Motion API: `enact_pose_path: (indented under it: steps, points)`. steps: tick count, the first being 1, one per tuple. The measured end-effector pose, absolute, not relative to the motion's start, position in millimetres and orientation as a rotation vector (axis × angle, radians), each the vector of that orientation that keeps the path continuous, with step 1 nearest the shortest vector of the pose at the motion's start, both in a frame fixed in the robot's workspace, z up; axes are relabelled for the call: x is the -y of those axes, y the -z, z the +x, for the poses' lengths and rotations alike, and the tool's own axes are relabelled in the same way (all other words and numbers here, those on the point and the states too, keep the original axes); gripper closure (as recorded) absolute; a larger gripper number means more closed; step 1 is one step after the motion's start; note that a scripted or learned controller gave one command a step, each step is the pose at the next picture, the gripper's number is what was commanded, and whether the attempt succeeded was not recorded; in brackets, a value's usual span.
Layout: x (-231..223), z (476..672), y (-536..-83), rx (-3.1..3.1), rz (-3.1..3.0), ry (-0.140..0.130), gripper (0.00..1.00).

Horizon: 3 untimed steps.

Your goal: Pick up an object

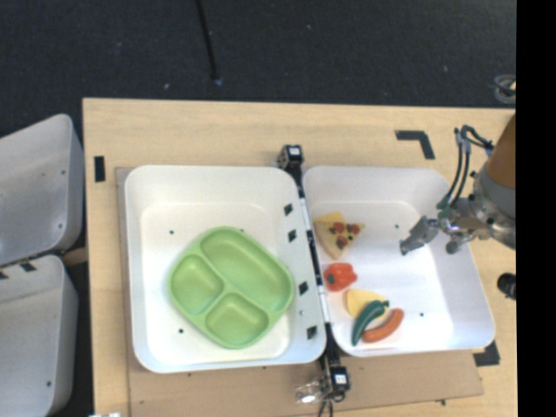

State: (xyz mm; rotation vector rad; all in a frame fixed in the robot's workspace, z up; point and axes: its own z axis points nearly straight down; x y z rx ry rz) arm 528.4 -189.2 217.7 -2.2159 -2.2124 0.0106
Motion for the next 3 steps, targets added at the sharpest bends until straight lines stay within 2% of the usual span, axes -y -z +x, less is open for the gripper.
enact_pose_path:
  steps: [1,3]
  points:
    - [188.9,531.3,-224.6,2.224,-2.22,0.0,0.0]
    - [201.2,540.7,-116.3,2.219,-2.221,-0.005,0.0]
